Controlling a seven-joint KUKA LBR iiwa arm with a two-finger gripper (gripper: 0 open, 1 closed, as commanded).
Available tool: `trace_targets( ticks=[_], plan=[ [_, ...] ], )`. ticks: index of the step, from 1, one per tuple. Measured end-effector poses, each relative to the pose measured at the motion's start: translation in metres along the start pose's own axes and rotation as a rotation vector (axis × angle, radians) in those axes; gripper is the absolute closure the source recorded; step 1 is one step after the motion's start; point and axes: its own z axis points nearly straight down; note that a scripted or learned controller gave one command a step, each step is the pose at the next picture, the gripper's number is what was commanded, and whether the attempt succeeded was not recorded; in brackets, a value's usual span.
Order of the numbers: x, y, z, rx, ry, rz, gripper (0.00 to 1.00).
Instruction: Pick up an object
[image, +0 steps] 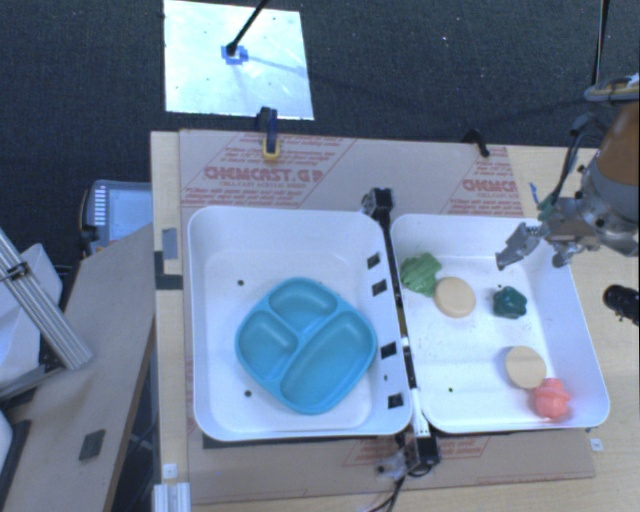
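Observation:
The right bin (570, 300) holds several small things: a light green lump (421, 272), a tan disc (455, 297), a dark green piece (509, 302), a second tan disc (525, 366) and a pink-red piece (550, 399). My gripper (537, 247) hangs over the bin's far right part, above and just right of the dark green piece. Its two fingers are spread apart with nothing between them.
The left bin (215, 240) contains a blue divided plate (304, 343). A row of black clips runs along the divider (385, 290) between the bins. The bench edge and a grey rail (40, 315) lie at the left.

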Motion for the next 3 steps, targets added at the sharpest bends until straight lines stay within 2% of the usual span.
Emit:
trace_targets(
  ticks=[1,3],
  plan=[
    [0.0,0.002,-0.007,-0.012,-0.002,-0.002,0.0],
    [-0.007,0.011,0.111,-0.008,-0.001,0.0,0.0]
  ],
)
